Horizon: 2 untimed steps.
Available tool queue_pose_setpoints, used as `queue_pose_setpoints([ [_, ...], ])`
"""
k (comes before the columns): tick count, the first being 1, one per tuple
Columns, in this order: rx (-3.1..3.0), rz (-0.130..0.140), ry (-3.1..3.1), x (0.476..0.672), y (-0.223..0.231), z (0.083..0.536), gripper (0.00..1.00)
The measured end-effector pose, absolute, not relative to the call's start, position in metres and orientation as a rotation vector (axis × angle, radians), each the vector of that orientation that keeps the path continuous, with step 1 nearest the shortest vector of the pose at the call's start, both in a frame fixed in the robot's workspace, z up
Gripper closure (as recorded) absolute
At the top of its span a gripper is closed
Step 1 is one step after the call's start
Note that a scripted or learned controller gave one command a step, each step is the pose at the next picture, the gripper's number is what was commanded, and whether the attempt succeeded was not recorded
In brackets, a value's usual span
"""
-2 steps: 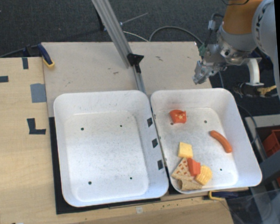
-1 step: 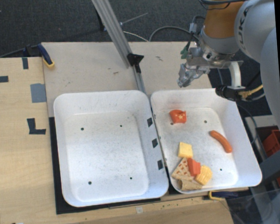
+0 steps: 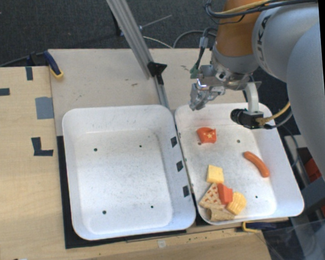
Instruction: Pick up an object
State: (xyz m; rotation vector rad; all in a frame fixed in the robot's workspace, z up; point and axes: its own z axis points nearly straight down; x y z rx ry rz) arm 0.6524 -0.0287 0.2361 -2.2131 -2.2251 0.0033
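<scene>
2 white bins sit side by side as the gripper (image 3: pixel 198 102) hangs at 12 o'clock over the right bin (image 3: pixel 280 198), nothing between its tips; whether they are spread is too blurred to tell. Nearest below it, toward 6 o'clock, lies a small red toy piece (image 3: pixel 206 135), apart from the sausage (image 3: pixel 256 164) and the food pile (image 3: pixel 223 197). It looks light, rigid and smooth, best pinched across its flat sides.

Arm (image 3: pixel 290 38) cut off at right edge.
</scene>
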Motion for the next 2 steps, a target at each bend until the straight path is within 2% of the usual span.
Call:
queue_pose_setpoints([
  [2,-2.211,0.002,-2.227,0.629,0.074,0.237,1.0],
])
